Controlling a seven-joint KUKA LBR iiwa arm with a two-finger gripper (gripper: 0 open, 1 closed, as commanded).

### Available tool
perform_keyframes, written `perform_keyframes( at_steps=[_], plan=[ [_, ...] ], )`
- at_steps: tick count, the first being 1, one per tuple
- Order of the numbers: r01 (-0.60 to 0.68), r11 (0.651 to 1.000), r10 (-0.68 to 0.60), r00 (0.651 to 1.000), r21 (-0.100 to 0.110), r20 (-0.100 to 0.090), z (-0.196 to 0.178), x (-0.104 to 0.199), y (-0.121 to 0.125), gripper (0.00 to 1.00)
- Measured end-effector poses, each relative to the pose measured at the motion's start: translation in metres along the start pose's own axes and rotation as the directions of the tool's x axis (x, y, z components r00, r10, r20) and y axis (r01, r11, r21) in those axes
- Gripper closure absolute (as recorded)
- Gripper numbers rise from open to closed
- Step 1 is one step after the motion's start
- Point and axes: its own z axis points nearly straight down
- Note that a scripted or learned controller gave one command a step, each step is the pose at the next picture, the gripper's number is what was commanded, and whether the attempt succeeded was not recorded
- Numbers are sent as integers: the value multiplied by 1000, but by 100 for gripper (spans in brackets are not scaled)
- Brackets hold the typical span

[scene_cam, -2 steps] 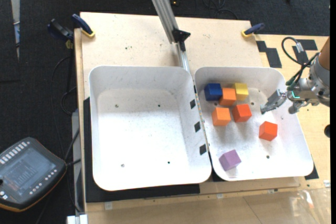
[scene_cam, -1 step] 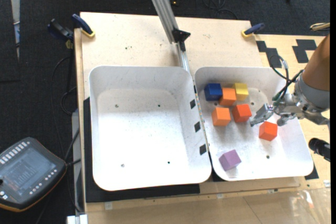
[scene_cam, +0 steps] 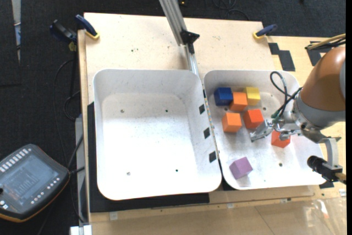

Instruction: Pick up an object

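While the arm (scene_cam: 324, 91) reached in from the right, its gripper (scene_cam: 273, 132) hung low over the right bin (scene_cam: 258, 181), near that bin's right side. How far the jaws stood apart I could not tell — the metal parts at the tip were too small and cluttered to read — and nothing could be seen plainly held between them. A red block (scene_cam: 280, 140) lay just beside the tip, on its right and slightly nearer the camera; whether the two touched could not be made out.

All the blocks lay in the right bin. A blue block (scene_cam: 223, 96) sat toward the far left, with an orange block (scene_cam: 240, 100) next to it and a yellow block (scene_cam: 253, 95) beyond that. Nearer the camera lay a second orange block (scene_cam: 232, 122) and, close on its right, a darker orange-red block (scene_cam: 254, 117) just left of the gripper. A purple block (scene_cam: 241, 167) lay well apart from the rest, toward the near rim.

The left bin (scene_cam: 104, 135) stood alongside on the pale bench (scene_cam: 143, 41) — a grey handheld control unit (scene_cam: 27, 181) lay off the bench at the lower left.
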Motion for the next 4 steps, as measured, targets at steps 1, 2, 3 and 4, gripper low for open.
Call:
perform_keyframes(
  at_steps=[1, 2, 3, 4],
  plan=[
    [-1, 1000, 1, 1000, -24, 10, 10, -4, 6, 0],
    [-1, 1000, 2, 1000, -26, 13, 1, -4, 7, 100],
    [3, 1000, -3, 1000, -8, 2, -61, -1, 7, 100],
    [3, 1000, -3, 1000, -6, 1, -80, -1, 8, 100]
  ],
)
